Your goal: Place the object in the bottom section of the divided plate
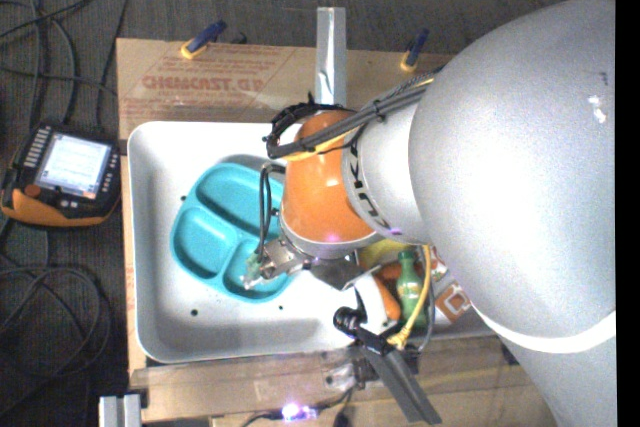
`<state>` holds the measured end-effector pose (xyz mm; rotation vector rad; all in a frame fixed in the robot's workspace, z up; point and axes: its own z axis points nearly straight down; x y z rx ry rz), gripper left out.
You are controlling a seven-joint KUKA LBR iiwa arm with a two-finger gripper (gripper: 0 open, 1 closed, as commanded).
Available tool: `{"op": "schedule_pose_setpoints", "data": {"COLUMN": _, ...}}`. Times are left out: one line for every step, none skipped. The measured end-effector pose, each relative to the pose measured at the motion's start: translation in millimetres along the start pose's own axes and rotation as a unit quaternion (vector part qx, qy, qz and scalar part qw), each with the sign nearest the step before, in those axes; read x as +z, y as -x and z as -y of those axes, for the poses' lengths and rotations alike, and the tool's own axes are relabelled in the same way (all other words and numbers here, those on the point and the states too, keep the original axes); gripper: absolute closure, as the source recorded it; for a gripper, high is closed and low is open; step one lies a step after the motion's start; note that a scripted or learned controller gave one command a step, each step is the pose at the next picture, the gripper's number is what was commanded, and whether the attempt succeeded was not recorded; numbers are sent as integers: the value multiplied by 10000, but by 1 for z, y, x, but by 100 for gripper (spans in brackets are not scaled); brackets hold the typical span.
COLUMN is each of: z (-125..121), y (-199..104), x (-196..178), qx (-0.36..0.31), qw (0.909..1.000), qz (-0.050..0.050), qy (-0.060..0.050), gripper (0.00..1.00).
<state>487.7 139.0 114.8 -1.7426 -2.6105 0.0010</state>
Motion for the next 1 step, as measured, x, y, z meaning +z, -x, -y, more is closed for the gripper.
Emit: {"op": "schedule_pose_setpoints", "data": {"z": 0, "y": 0, "x": -6, "qx": -1, "qw": 10000, "qz": -6, "qy": -25, "gripper": 100}}
